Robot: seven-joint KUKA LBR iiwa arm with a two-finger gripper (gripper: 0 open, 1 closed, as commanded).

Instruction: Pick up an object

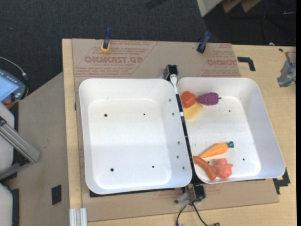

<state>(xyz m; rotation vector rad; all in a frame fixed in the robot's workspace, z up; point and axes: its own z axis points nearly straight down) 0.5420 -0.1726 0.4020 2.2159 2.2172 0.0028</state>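
All the objects lie in the right bin (254,126). Against its left wall, at the back, sit a red-orange toy vegetable (188,99) and a yellow piece (192,111) touching it. A purple bunch of grapes (208,98) lies just to their right. Near the front left corner an orange carrot with a green top (216,149) lies at a slant. Below it are an orange sausage-shaped piece (205,167) and a pink-red lumpy toy (223,168), side by side.
The left bin (94,126) adjoins the right one along a black divider (181,121). Both stand on a cardboard sheet (141,55) held by two clamps (106,40) at the back. A grey metal part (286,74) shows at the right edge, beyond the right bin.
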